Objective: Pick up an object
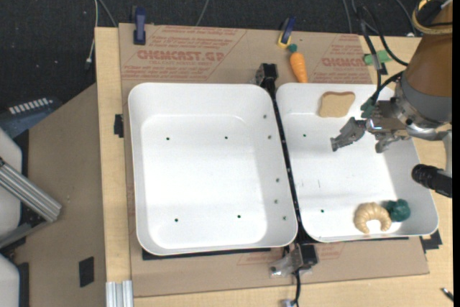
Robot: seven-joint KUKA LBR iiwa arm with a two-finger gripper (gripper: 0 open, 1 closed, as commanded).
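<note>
Cardboard-topped bench, dark carpet behind, two white bins. Right bin point(316, 176) holds tan flat piece point(336, 104) at 12 o'clock, croissant point(373, 217) touching green object point(397, 209) at 5. Gripper point(363, 136) hovers mid-bin, jaws spread wide, nothing between them. Best: centre over one item, descend straight, close. Carrot point(298, 67) lies outside.

Left bin point(208, 101) open throughout — right bin point(316, 223) obstructed by tan slice point(336, 105), croissant point(374, 216), green piece point(397, 210).
</note>
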